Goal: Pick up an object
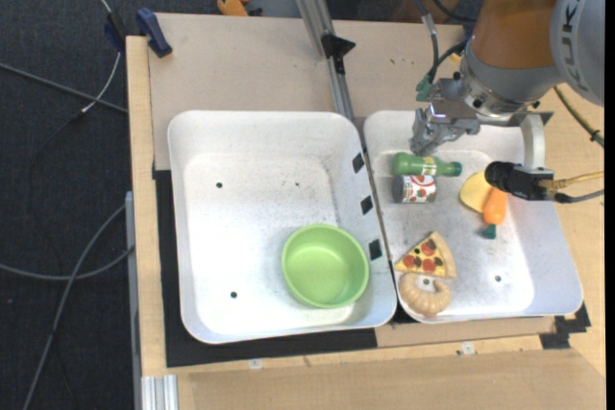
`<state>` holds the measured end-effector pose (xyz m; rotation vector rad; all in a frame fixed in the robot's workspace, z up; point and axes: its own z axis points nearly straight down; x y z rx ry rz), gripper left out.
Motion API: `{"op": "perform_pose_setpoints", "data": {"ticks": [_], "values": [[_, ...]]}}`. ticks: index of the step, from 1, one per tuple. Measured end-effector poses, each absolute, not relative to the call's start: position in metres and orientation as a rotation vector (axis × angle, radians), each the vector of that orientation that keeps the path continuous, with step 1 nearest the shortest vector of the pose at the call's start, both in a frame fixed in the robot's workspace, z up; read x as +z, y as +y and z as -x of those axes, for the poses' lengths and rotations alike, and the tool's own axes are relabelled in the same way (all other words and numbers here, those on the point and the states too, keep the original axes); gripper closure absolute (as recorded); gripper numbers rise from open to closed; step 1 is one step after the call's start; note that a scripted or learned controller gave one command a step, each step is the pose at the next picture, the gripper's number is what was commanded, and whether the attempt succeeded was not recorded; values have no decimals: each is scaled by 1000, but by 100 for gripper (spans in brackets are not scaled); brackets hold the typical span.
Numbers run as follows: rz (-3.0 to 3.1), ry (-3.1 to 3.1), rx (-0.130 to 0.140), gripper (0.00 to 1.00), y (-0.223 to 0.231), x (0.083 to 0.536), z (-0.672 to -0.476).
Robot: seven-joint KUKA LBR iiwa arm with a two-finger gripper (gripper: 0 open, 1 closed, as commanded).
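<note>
A: Fingers (426, 141) point down at the far edge of the right bin (538, 288), just above a green bottle (426, 166) lying on its side. Whether they are parted or closed cannot be told.

B: Is anything lifted?

A: Seemingly not. The bottle rests on the bin floor, touching a small red and white can (418, 189). Nearby lie a carrot (494, 205), a pizza slice (427, 256) and a doughnut (424, 294). A green bowl (325, 265) sits in the left bin (240, 206). The pick seems yet to happen.
</note>
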<state>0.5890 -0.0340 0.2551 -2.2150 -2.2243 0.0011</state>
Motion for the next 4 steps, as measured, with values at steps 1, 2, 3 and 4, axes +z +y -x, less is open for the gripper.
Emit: {"op": "perform_pose_setpoints", "data": {"ticks": [1, 2, 3, 4], "values": [[2224, -2220, 0, 100, -38, 257, -590], [2216, -2226, -2, 100, 15, 262, -580], [2214, -2227, 0, 100, 75, 250, -566], [2221, -2222, -1, 0, 72, 251, -567]]}}
